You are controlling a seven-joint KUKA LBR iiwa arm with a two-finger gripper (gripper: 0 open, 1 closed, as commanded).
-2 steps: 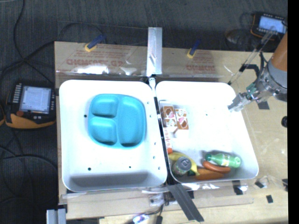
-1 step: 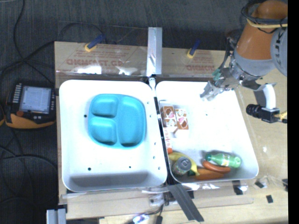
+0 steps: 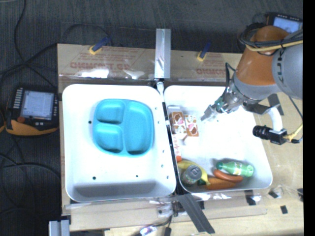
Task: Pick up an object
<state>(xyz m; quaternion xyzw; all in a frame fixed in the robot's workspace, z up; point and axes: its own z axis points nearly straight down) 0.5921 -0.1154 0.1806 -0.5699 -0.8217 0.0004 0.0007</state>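
Pincer (image 3: 208, 114) hovers in the right bin (image 3: 256, 146), whether apart or together impossible to tell, and the nearest thing, the card packet (image 3: 183, 124), lies just left of it, long axis running up-down.

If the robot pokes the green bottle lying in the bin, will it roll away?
Probably a little. The green bottle lies on its side and looks round, so a push across it would likely roll it. It rests beside the orange carrot-like toy near the bin wall, which may stop it. Its smooth, shiny surface might slip in the gripper.
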